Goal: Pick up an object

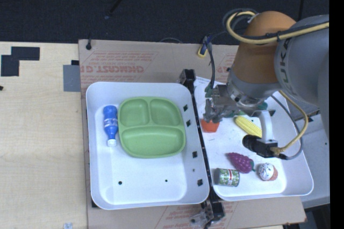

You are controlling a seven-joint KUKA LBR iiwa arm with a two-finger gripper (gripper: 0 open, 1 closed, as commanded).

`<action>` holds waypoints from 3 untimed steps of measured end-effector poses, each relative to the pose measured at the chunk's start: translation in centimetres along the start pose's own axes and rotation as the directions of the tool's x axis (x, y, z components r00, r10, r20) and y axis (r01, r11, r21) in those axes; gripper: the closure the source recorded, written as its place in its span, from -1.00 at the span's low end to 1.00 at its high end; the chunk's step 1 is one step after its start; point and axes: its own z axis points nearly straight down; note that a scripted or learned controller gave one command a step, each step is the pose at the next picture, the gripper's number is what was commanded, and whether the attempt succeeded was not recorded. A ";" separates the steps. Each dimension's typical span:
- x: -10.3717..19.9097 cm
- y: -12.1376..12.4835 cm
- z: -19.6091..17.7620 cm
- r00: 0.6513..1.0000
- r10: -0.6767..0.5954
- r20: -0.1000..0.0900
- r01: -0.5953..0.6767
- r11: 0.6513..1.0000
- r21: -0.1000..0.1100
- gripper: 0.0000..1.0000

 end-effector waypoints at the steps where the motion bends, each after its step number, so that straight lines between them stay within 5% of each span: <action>1: 3.1 1.2 0.4 1.000 0.001 0.001 -0.001 1.000 -0.001 1.00; 3: 3.7 2.0 -0.7 1.000 0.003 0.002 -0.003 1.000 -0.002 1.00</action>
